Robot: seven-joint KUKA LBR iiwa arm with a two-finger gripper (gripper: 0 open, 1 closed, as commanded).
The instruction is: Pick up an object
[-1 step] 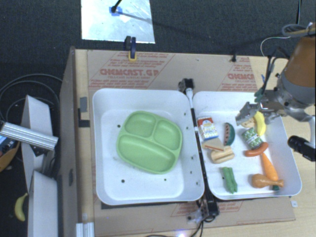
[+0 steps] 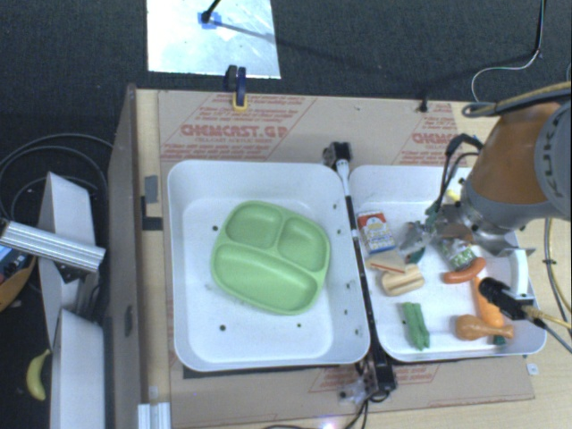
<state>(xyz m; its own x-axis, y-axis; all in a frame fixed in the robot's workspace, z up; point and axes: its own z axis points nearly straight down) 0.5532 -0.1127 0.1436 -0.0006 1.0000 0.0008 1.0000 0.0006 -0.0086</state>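
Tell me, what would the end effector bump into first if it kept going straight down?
Probably the bin floor. The end effector points down at a bare patch between the carton and the hot dog. Depth is hard to judge, so it might touch the bun instead.

The arm (image 2: 527, 164) is a thick grey cylinder with a broad orange band; thin dark cables loop at its eleven o'clock side.

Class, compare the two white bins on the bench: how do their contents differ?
The left bin holds one large thing, a green divided plate; the right bin holds several small toy foods, such as a green piece and a sausage. The gripper reaches into the right bin, not the left bin. Both are shallow, white and side by side.
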